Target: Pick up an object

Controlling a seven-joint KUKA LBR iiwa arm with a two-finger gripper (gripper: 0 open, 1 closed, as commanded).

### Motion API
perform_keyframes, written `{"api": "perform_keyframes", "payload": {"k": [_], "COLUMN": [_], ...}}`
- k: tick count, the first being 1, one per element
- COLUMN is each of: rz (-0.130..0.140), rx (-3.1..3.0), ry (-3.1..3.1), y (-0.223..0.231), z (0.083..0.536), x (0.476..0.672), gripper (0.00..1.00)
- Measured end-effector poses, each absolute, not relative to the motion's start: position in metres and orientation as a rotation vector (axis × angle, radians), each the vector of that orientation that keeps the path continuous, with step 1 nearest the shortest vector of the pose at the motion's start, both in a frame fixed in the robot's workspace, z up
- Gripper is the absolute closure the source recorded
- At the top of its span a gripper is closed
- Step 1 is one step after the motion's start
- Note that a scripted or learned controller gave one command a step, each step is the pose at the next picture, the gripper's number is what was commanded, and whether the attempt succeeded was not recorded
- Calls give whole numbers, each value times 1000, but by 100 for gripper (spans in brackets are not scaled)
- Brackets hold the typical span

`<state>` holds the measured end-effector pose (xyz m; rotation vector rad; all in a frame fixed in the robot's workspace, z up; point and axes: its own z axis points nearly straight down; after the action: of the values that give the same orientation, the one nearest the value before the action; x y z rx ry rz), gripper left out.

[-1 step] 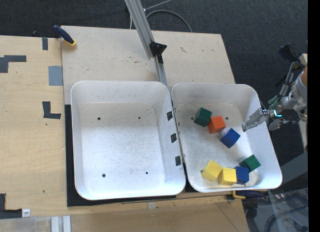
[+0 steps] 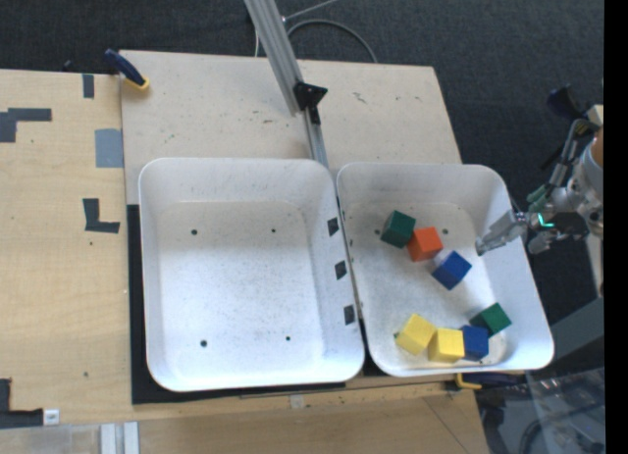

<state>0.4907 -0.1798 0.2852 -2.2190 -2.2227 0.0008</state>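
yellow blocks (image 2: pixel 432 337), two of them, touching, at the near rim of the right bin (image 2: pixel 510 276), with a blue cube (image 2: pixel 475 341) pressed against the second and a green cube (image 2: pixel 492 319) just beside it. farther in: another blue cube (image 2: pixel 451 270) alone near the middle, then an orange cube (image 2: pixel 425 243) touching a dark green cube (image 2: pixel 396 229). left bin (image 2: pixel 157 276) beside it on the desk (image 2: pixel 383 109).

hand (image 2: pixel 505 231) at the right bin's right rim, hanging above the wall, nothing between its tips; open or closed, cannot tell from this angle.

judging by look: small, rigid, light blocks, probably wood or plastic, flat-faced, not fragile, a bit slick. best candidate likely the lone blue cube near the middle, free on all sides; grip across two opposite flat faces, squared to them to avoid twisting out. clustered blocks at the near rim harder, no room for the tips between neighbours and wall.
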Motion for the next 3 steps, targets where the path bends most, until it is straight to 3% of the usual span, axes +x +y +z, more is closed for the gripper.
{"api": "perform_keyframes", "payload": {"k": [1, 3], "rz": [6, 6], "rx": [-2217, -2215], "ry": [-2218, -2217], "y": [-180, -165], "z": [223, 104], "x": [497, 488], "gripper": [0, 0]}}
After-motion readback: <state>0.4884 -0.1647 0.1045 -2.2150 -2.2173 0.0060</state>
